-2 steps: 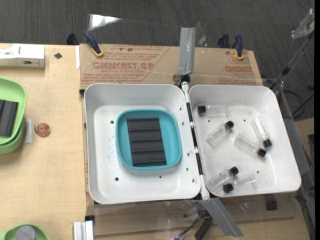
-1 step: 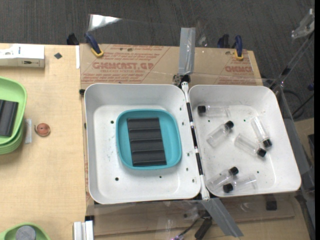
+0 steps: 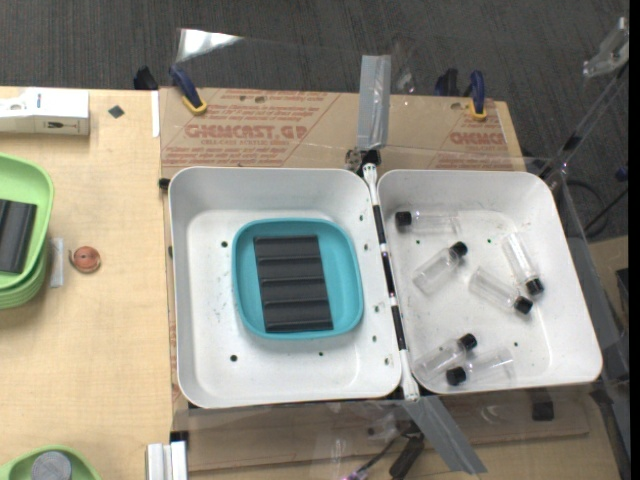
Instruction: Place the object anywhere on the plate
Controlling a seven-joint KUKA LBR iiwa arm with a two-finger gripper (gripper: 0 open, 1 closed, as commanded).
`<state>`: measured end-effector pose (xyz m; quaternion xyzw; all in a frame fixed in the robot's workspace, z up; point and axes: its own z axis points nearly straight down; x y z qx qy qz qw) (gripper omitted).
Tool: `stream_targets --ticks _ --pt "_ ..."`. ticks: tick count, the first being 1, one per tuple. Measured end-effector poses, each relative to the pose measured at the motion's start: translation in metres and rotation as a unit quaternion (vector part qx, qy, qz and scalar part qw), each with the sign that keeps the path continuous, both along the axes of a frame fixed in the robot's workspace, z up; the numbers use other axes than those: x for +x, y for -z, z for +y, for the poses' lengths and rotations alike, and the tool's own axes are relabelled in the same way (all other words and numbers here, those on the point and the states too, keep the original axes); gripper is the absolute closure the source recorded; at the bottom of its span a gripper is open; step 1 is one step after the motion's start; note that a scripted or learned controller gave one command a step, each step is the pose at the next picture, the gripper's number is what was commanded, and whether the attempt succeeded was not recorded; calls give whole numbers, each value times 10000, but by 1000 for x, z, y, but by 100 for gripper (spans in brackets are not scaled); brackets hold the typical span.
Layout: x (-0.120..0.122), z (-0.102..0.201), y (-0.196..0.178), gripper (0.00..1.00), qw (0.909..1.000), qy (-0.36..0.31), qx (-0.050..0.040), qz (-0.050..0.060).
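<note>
A teal square plate [image 3: 298, 278] lies in the left white bin [image 3: 200, 368], with a dark ribbed block [image 3: 292, 283] resting on its middle. The right white bin [image 3: 560, 358] holds several clear plastic vials with black caps, scattered and lying on their sides. One vial [image 3: 422, 221] is near the bin's far left corner, another [image 3: 440, 264] lies toward the middle, and a third [image 3: 520, 261] is at the right. More vials lie near the front wall [image 3: 478, 370].
Both bins rest on a cardboard sheet [image 3: 260, 128] held by clamps. On the wooden bench to the left sit a green tray [image 3: 30, 193], a small brown disc [image 3: 86, 259] and a white box [image 3: 45, 113]. A clear frame [image 3: 590, 118] rises at the right.
</note>
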<state>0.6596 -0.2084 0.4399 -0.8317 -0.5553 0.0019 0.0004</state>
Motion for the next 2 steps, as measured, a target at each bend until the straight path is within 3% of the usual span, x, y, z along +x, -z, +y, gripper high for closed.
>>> stream_targets --ticks 2 --pt "0 0 0 0 10000 0 0 0"
